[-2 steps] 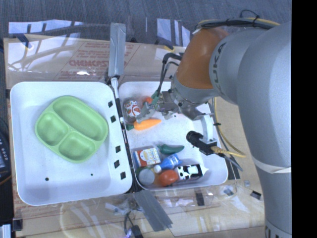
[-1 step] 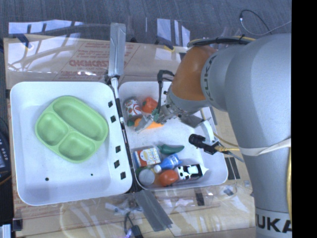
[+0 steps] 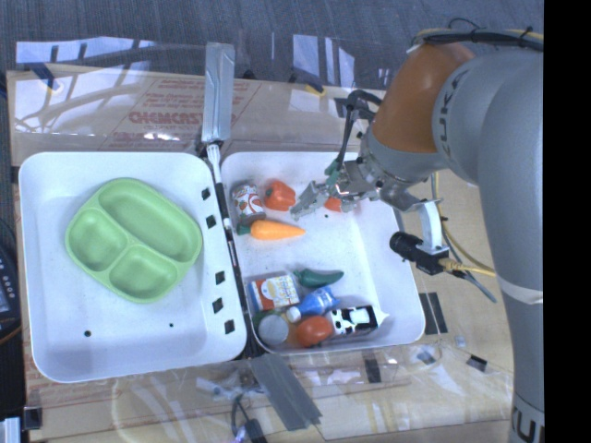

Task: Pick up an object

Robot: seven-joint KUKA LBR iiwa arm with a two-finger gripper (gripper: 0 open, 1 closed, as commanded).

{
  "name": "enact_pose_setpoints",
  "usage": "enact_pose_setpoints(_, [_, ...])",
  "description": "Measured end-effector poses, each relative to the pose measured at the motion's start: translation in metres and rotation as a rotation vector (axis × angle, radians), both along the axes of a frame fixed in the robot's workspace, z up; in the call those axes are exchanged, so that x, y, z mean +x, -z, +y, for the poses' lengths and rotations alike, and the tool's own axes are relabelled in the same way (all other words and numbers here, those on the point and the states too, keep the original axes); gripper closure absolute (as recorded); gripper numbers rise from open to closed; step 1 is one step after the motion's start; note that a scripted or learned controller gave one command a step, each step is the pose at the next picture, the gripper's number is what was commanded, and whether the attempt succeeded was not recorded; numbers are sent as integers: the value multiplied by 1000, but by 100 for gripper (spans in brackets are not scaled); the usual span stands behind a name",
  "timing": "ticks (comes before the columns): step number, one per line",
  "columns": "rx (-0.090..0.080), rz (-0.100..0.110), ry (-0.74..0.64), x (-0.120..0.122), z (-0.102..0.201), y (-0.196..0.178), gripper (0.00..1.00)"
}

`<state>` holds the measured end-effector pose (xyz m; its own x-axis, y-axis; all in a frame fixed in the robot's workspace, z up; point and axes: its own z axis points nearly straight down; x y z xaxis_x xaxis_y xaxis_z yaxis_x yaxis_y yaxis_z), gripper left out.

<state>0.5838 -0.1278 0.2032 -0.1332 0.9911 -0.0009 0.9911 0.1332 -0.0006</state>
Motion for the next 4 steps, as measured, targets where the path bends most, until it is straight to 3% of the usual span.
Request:
enact_pose_setpoints(1, [3, 5, -426, 18, 27, 76, 0])
enact_pose_setpoints(2, [2, 4, -375, 1, 22, 113, 0])
enact_pose_setpoints(3, [2, 5, -379, 2, 22, 103, 100])
enact_pose_setpoints(4, [1, -3, -419, 13, 87, -30, 100])
